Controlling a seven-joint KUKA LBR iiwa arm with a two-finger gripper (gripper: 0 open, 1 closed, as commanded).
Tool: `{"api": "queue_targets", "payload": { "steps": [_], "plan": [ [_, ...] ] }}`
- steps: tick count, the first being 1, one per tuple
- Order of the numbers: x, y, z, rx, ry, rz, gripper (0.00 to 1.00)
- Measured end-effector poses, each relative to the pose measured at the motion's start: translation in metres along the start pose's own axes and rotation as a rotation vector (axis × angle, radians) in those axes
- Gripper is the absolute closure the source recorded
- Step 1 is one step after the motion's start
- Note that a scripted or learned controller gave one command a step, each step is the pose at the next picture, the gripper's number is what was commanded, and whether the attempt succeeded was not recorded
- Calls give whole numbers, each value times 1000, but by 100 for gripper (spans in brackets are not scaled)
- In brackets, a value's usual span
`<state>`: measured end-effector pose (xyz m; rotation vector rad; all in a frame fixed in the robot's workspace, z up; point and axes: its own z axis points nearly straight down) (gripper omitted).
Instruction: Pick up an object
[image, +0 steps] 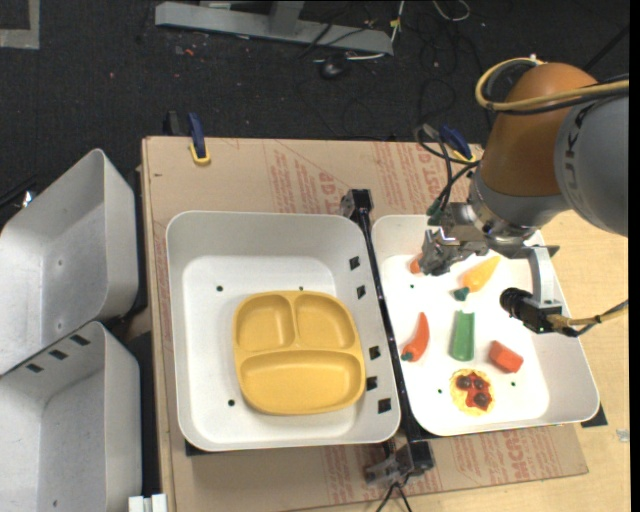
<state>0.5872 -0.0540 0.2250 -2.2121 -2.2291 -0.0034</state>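
Camera view, looking down at a slant: the gripper (437, 256) is seen low over the far-left corner of the right bin (570, 395), reached in from the right. Whether it is spread or pressed together cannot be told; the dark metal there is blurred together with cabling, and nothing can be confirmed as pinched. An orange scrap (414, 265) is glimpsed just beside it, possibly a small toy piece, though this is uncertain. The likeliest miss is judged to be a closure on air or on the bin wall, since the gripper sits tight against the corner and the bin's rim could be struck or the bin nudged. A second risk is noted: the yellow-orange wedge (480, 273) lies just to the right of the gripper and could be shoved aside or clipped instead of grasped. The candidate things are recorded as small, smooth plastic play-food pieces lying flat on the bin floor: a red chilli (417, 337) near the left wall, a green block (462, 335) beside it, a red-orange piece (505, 357) to the right, and a round yellow piece with red topping (472, 390) nearest the camera. In the left bin (190, 260), a yellow divided plate (298, 352) is seen, well apart from the gripper.
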Motion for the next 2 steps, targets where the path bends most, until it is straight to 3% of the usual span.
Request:
{"api": "queue_targets", "payload": {
  "steps": [1, 2],
  "plan": [
    [56, -22, 4, 4, 0, 0, 100],
    [110, -25, -3, 1, 0, -1, 100]
  ]
}}
